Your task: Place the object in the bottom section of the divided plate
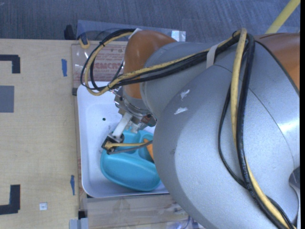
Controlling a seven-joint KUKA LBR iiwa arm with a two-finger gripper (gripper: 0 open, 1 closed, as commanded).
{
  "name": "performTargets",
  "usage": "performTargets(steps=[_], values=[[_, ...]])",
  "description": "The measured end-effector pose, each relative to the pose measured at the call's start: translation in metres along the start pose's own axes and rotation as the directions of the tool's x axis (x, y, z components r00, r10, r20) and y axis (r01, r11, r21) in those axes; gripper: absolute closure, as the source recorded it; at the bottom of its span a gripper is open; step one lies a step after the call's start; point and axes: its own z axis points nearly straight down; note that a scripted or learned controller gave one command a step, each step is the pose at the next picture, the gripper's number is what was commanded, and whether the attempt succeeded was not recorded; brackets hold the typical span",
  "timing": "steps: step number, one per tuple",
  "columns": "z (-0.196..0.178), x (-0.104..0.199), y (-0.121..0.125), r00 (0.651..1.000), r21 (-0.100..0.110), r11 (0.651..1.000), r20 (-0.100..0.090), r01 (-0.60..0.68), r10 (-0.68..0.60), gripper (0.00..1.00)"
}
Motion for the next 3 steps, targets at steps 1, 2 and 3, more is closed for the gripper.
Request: performTargets(steps=[1, 2, 3], values=[[0.057, 0.046, 0.048, 0.980, -0.001, 0.980, 0.000, -0.199, 0.199, 1.00], [0.044, 0.063, 0.071, 0.902, -0.001, 0.902, -0.009, -0.432, 0.432, 1.00], [0.044, 0.063, 0.071, 0.902, -0.002, 0.902, -0.008, -0.433, 0.433, 0.00]])
